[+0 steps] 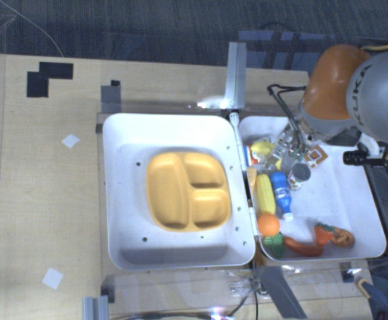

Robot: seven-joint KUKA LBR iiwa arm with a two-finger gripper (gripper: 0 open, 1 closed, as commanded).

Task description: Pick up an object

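My gripper (289, 153) hangs low over the back left part of the right bin (361, 209), beneath the grey arm and its orange band (331, 82). Right under and beside it lie a yellow toy (263, 148) and a blue bottle (282, 195). A corn cob (265, 191) lies left of the bottle. Further forward sit an orange fruit (268, 225), a red pepper (303, 247) and an orange-red toy (334, 236). The arm hides the gripper's tips.
The left bin (124, 179) holds a yellow divided plate (186, 191). A metal post (236, 72) stands behind the wall between the bins. The right bin's right half has bare white floor. Black tape marks (47, 77) lie on the bench at far left.
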